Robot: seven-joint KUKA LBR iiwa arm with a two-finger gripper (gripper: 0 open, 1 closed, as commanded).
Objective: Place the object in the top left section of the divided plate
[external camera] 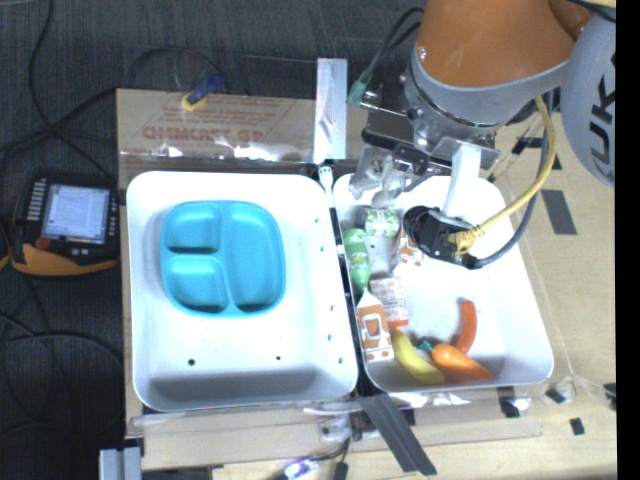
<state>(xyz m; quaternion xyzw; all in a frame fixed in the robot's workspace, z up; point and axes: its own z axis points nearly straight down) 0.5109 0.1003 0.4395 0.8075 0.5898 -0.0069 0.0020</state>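
Surface: two white bins (150, 368) side by side.
Plate (222, 256): left bin.
Gripper (385, 183): over right bin, jaws' state unclear.

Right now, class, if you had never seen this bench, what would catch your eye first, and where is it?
The blue plate stands out, lying alone in the left bin. Next comes the arm with its orange band, looming over the top of the right bin. That bin holds a jumble: a banana, a carrot and small cartons.
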